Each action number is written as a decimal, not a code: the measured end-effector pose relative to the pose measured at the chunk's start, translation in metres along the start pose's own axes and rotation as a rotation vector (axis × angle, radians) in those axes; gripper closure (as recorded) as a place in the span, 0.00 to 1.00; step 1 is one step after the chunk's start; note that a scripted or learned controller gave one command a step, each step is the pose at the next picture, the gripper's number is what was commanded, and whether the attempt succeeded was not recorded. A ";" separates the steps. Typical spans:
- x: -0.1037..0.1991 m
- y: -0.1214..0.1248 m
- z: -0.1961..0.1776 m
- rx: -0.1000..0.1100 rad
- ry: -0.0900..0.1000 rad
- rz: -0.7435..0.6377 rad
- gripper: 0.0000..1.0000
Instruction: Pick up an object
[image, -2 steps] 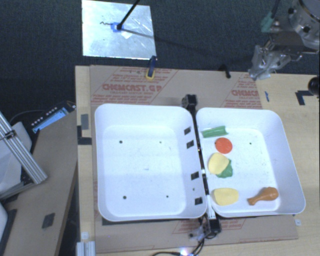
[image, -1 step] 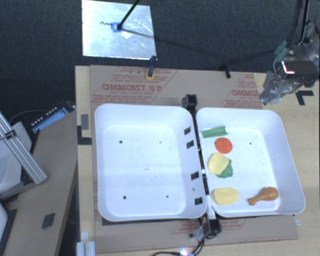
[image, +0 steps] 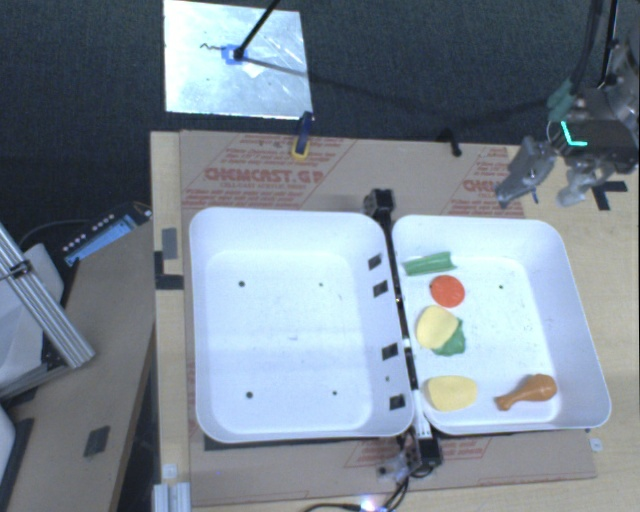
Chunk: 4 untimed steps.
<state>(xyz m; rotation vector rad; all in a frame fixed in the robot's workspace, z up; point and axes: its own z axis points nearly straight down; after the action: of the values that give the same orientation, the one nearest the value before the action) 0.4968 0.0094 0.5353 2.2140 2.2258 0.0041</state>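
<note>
The right bin (image: 560, 262) holds several toy foods along its left side: a green pod (image: 428, 263), a red round piece (image: 447, 291), a yellow piece (image: 436, 326) lying on a green leaf (image: 453, 344), a flat yellow piece (image: 450, 392), and an orange-brown drumstick (image: 526, 392) near the front. My gripper (image: 548, 180) hangs above the back right corner of that bin, over the cardboard, well apart from all the objects. Its two fingers (image: 522, 178) are spread, with nothing between them.
The left bin (image: 210, 250) sits beside the right one, joined by a black clip strip (image: 395, 320). A shiny metal sheet (image: 236, 58) lies at the back. A yellow and blue clamp (image: 301, 145) sits on the cardboard edge. Aluminium framing (image: 35, 300) stands at the left.
</note>
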 end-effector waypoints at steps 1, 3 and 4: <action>0.000 0.001 -0.012 -0.004 0.000 -0.005 1.00; 0.000 0.001 -0.023 -0.006 0.001 -0.010 1.00; 0.000 0.001 -0.022 -0.006 0.000 -0.011 0.00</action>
<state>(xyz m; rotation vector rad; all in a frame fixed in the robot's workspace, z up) 0.4977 0.0096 0.5577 2.1993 2.2347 0.0112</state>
